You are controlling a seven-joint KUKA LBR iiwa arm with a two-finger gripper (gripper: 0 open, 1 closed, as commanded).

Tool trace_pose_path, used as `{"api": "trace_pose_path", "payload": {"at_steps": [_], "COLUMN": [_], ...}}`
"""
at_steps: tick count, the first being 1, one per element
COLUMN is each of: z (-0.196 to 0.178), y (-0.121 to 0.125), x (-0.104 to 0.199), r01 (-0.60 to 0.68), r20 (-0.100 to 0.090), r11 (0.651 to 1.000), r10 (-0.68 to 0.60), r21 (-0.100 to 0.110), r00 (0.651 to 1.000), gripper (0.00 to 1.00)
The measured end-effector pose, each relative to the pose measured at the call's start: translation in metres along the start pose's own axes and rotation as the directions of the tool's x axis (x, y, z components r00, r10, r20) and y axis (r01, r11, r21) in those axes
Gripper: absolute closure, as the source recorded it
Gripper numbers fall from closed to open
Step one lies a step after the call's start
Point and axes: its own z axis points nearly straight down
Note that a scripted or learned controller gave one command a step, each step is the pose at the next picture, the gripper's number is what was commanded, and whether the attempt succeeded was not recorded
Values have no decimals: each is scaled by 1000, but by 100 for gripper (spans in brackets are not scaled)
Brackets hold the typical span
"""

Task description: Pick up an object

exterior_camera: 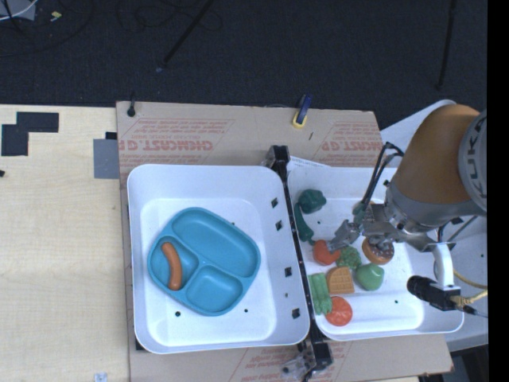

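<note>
In the right bin (398, 309) we find the gripper (347, 234) lowered among a cluster of toy foods, the grey arm with its orange band (433, 161) reaching in from the right; whether it grips anything we cannot tell. Just beside it lie a red-orange piece (324, 252), a green leafy piece (348, 256) and a brown round piece (378, 251); nearer us sit a green rounded piece (369, 276), a tan waffle-like block (340, 281), a light green strip (320, 292) and a red tomato (339, 312); a dark green piece (311, 200) lies apart, by the divider. In the left bin (159, 189) a blue divided plate (208, 259) holds an orange sausage (172, 264) in its left compartment.
</note>
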Motion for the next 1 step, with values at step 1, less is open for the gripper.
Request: {"api": "trace_pose_path", "payload": {"at_steps": [1], "z": [-6], "y": [3], "x": [0], "r01": [1], "r20": [2], "r11": [1000], "r10": [-1], "r21": [-12], "r00": [1000], "gripper": [0]}}
